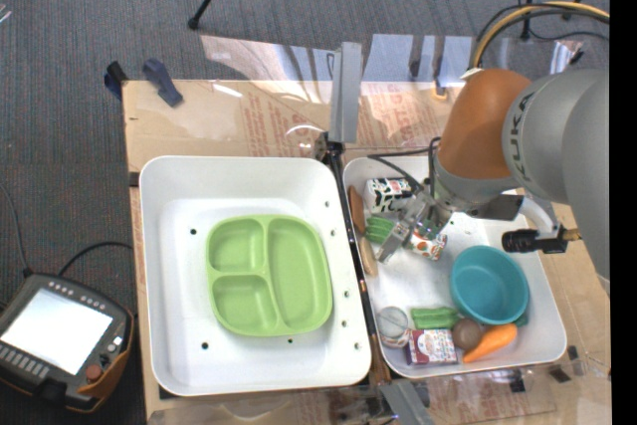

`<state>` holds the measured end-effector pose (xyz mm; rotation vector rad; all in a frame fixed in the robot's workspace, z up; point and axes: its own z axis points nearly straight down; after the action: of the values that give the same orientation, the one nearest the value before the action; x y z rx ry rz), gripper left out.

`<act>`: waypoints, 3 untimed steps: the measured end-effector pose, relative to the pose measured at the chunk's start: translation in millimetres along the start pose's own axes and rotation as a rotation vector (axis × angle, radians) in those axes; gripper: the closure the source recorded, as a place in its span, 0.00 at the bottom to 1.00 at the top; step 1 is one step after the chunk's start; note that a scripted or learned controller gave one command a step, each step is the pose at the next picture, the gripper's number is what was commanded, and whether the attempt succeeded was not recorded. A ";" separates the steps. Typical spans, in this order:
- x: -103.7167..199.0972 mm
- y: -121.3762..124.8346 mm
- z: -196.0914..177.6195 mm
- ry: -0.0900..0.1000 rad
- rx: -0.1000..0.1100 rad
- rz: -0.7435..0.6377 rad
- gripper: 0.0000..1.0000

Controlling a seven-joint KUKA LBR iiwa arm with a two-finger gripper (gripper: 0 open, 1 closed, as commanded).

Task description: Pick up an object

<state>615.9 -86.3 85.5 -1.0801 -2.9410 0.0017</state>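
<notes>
My gripper (410,229) is low in the right bin (552,333), near its upper left part. It hangs over a green object (378,228) and sits right next to a small red-and-white can (431,245). A black-and-white carton (387,191) lies just behind it. The wrist hides the tips, so I see nothing clearly held. A teal bowl (488,286) stands to the lower right of the gripper.
The left bin (169,194) holds a green divided plate (269,275). Along the right bin's front lie an orange carrot (491,342), a small box (430,346), a green piece (434,318), a brown ball (466,332) and a round lid (393,322). A wooden spoon (357,226) lies by the divider.
</notes>
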 end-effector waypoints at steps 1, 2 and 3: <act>36.7 -89.6 -1.4 0.000 -0.004 0.081 0.00; -5.9 -16.6 -2.1 -0.007 -0.005 0.016 0.00; 70.0 -61.6 -0.2 -0.004 -0.003 0.018 0.00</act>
<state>522.6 -88.1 86.5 -1.1083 -2.9351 -0.0003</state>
